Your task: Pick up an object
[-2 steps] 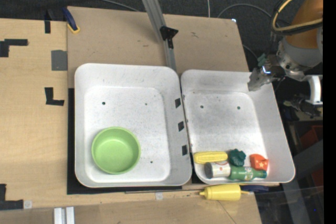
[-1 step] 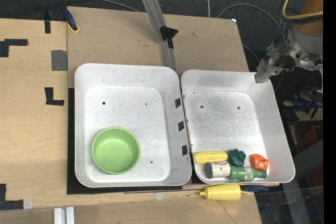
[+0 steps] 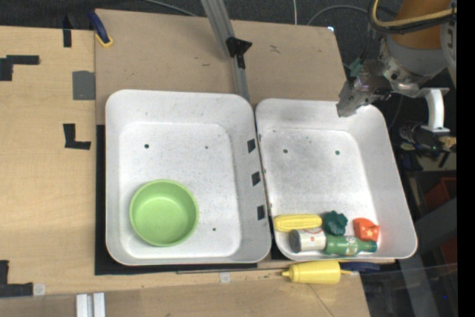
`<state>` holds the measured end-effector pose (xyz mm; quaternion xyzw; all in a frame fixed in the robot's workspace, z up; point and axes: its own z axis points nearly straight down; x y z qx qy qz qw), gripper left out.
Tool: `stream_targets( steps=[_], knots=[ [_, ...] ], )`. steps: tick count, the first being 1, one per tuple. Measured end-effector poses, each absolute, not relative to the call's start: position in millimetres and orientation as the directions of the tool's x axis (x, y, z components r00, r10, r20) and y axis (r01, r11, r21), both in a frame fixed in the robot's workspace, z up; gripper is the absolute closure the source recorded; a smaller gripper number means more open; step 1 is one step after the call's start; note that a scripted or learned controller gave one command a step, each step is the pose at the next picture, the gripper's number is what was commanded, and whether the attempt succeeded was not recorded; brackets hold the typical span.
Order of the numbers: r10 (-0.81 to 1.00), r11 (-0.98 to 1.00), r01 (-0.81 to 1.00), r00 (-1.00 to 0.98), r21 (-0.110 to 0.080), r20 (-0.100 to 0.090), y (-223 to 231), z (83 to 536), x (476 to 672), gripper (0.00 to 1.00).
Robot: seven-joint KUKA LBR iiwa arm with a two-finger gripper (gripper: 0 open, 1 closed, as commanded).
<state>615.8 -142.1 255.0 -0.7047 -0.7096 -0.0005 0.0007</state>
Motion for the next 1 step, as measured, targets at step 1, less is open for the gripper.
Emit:
stream_targets(
  steps=[1],
  knots=[
    [1.000, 0.007, 1.000, -0.007, -0.001, 0.002, -91.0, 259.7, 613.3, 1.00]
  ],
)
